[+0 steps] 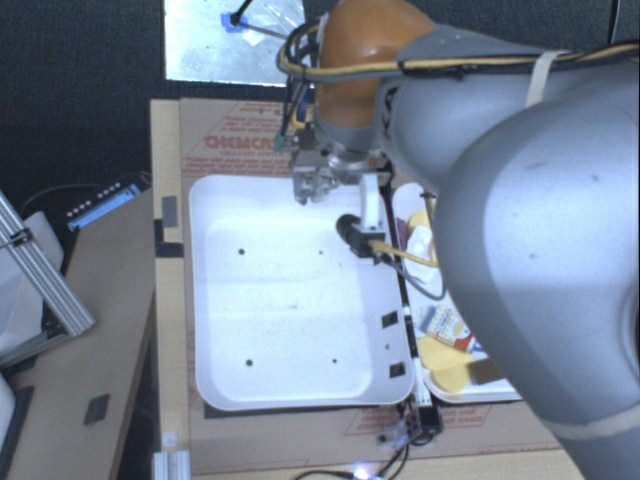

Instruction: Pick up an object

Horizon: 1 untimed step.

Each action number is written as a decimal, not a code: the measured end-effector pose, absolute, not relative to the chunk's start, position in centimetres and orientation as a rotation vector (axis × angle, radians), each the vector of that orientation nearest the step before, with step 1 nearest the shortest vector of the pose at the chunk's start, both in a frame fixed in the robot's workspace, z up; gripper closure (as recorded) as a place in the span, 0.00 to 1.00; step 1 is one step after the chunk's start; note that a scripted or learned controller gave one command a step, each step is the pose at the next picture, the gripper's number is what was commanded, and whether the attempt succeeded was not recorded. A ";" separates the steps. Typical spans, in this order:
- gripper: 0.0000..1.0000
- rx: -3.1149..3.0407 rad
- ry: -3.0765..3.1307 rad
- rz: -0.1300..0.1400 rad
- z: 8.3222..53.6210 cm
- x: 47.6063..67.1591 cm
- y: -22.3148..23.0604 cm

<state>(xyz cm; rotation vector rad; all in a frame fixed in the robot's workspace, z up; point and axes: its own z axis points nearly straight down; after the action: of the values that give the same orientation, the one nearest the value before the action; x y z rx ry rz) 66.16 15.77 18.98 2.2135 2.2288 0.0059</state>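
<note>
I see the gripper (pixel 318 186) over the left bin's (pixel 215 368) 1 o'clock corner, finger state unclear; objects (pixel 447 343) fill the right bin (pixel 500 392).

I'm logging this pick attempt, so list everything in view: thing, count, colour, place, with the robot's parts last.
Shallow plastic bin: one, white, centre-left of the bench.
Second shallow plastic bin: one, white, right of the first, mostly hidden by the arm.
Small mixed objects: several, yellow, white, red and brown, in the right bin; exact count cannot be told.
Cardboard sheet with red print: one, brown, under the bins.
Shiny foil-like square: one, silver, top left.
Robot arm: one, grey with an orange band, reaching in from the right.
Gripper: one, metal grey, over the left bin's far edge.
</note>
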 end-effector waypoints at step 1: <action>1.00 2.226 2.216 -0.006 18.4 62.8 8.4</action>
<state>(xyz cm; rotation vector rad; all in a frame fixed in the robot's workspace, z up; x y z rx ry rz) 62.75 8.41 18.41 2.2264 2.2155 -0.0056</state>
